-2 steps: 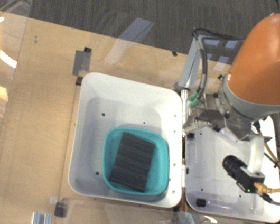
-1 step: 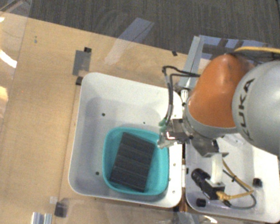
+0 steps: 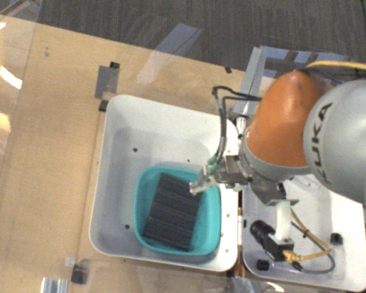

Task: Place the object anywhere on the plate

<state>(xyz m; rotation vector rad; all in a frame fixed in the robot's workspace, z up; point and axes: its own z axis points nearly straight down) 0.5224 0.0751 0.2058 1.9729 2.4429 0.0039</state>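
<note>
We see the pincer [image 3: 199, 186] at the top right rim of the teal plate [image 3: 147, 186]; the big grey arm [image 3: 361, 131] hangs over it from the right; we cannot tell if the pincer is open or closed, because it is small and partly hidden. The dark ridged block [image 3: 173, 212], the thing we have to place, lies flat on the plate, just below and to the left of the pincer; its top right corner looks very close to the pincer tip, and we cannot tell if they touch. The plate sits in the left white bin [image 3: 118, 166], low and to the left of the pincer. We think the block is already where it should be; so the good way now is to let go fully, then lift straight up and slowly; a sideways pull could drag the block or tip the plate.
</note>
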